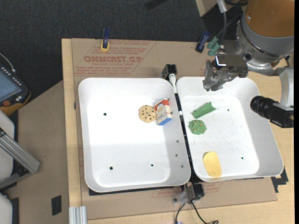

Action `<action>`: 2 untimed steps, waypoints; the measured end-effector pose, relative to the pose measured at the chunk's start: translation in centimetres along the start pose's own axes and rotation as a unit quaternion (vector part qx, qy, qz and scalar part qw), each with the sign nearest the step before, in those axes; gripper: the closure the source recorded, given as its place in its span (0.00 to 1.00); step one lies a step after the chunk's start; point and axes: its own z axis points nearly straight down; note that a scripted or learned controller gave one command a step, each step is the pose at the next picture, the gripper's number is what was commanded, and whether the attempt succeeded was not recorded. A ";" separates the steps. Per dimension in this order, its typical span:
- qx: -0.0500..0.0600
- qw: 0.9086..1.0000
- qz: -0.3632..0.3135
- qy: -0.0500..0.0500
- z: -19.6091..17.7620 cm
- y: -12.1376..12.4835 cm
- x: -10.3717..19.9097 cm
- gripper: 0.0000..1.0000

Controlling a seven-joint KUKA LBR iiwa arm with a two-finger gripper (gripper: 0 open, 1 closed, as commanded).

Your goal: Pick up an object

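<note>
My gripper (213, 85) hangs over the far edge of the right bin (261, 139), just above and behind a green bar (204, 110). Nothing shows between its fingers. Below the bar lies a round green knobbly piece (197, 127). A yellow oval piece (212, 164) rests near the right bin's front edge. In the left bin (117, 157) a chocolate-chip cookie (146, 113) lies beside a small red, white and blue carton (163, 112) near the divider.
Both bins sit on a cardboard sheet (117, 55). A black camera body (271, 110) juts over the right bin's right rim. A black clamp (169, 72) stands where the two bins meet at the back.
</note>
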 end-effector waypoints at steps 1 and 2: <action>-0.001 1.000 0.000 0.000 -1.0 0.1 0.0 1.00; 0.013 1.000 0.000 0.000 6.7 -1.8 0.3 1.00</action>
